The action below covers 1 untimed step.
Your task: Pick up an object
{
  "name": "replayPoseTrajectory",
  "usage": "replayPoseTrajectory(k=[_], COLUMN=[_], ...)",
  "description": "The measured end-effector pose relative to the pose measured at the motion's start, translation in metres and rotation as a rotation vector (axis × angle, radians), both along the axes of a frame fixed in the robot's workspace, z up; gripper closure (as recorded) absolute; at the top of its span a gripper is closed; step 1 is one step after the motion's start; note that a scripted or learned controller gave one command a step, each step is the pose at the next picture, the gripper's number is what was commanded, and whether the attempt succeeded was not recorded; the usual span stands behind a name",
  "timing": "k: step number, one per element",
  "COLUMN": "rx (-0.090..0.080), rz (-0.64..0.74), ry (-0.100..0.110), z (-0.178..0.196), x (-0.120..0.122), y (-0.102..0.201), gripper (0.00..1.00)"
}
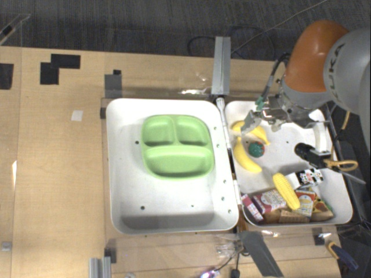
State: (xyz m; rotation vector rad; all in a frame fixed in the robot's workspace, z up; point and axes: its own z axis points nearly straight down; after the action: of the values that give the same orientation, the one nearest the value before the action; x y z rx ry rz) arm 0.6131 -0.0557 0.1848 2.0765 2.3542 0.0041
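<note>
The gripper (253, 122) hangs low at about ten o'clock in the right bin (342, 204), right over a small banana (259, 134), so this looks like the approach for a grasp; next it must settle squarely and close. I cannot tell how the fingers stand, since wrist and cables blur them, and contact with the banana is unclear.

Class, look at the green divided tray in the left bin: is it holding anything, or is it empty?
Empty. The green tray lies flat in the left bin, and all three of its compartments show only bare green surface.
</note>
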Motion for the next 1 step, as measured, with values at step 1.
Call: replayPoseTrajectory(k=[1], rx=[-0.001], rz=[-0.011], ry=[-0.009], z=[-0.0956], x=[0.0269], y=[-0.0462], gripper=[0.0])
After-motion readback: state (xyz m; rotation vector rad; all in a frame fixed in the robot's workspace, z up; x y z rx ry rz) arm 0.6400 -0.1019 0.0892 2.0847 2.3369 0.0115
